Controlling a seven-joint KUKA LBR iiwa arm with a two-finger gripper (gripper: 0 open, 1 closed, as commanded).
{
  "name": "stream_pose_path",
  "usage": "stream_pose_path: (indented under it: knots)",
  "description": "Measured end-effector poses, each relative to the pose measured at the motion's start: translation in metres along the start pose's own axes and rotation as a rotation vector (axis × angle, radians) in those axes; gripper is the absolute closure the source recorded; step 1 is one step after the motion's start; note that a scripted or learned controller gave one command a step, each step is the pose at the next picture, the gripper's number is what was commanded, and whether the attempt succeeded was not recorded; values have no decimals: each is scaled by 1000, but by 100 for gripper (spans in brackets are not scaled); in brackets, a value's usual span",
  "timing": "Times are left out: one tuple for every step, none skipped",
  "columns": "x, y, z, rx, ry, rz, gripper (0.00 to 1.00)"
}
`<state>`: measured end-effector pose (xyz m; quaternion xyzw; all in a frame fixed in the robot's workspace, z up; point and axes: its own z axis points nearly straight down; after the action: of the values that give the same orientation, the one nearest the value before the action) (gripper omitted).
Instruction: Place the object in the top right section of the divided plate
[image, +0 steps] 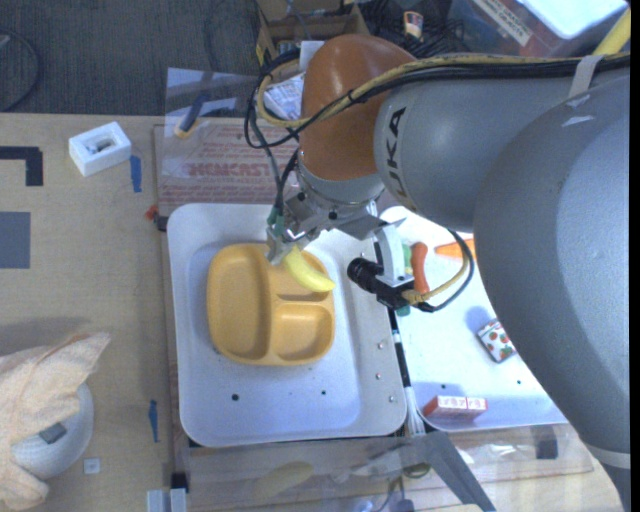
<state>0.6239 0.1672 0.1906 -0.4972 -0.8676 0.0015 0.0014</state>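
Camera view is showing a small yellow banana-shaped object (308, 271) lying over the top right section of the yellow divided plastic plate (240, 305). The grey arm's two-finger gripper (285, 236) is hanging right above it, fingers apparently pinching its upper end, though blurry. The plate is sitting in the left shallow white bin (300, 400). The right white bin (500, 390) is holding a strawberry-patterned cube (496, 341) and a red-and-white box (455, 405).

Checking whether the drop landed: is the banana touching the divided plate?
Touching. The camera view shows the banana lying across the yellow divided plate at its top right section, below the gripper.
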Motion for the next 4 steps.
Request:
stream_pose_path:
  knots:
    - [45, 2, -38, -4, -2, -114, 100]
    - [99, -83, -34, 0, 0, -354, 100]
    - [99, -83, -34, 0, 0, -353, 0]
    - [53, -37, -215, -6, -4, -686, 0]
